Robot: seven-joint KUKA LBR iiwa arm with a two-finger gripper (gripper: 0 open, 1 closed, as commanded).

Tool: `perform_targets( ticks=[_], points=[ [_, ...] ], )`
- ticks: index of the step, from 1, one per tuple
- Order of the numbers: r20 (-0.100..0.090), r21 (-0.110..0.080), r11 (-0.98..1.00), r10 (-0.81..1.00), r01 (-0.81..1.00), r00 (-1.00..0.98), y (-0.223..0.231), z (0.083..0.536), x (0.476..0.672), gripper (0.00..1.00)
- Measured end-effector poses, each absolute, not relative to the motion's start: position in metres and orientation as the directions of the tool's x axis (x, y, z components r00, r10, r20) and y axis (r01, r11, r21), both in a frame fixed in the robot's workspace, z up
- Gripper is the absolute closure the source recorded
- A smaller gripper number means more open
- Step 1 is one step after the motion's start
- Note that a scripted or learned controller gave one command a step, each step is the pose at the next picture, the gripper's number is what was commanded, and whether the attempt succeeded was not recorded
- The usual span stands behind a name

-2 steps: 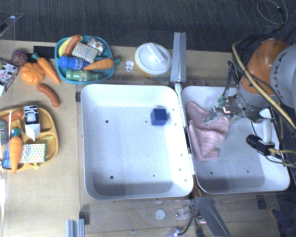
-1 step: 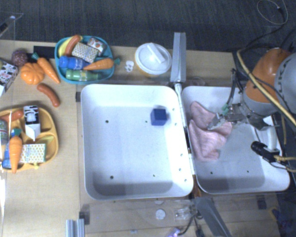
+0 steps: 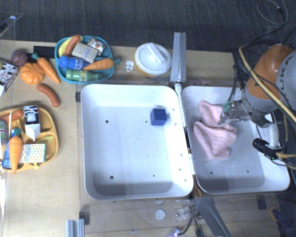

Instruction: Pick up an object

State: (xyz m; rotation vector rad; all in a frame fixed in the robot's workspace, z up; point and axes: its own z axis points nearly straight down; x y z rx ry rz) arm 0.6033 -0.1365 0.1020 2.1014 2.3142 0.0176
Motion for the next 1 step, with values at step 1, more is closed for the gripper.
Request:
perform_targets(
  ticks=[1],
  points=[
    [-0.003,0.005,0.425,0.905,0.905,-0.425,-0.1154,0.1882,0.6369,1.00]
  ],
)
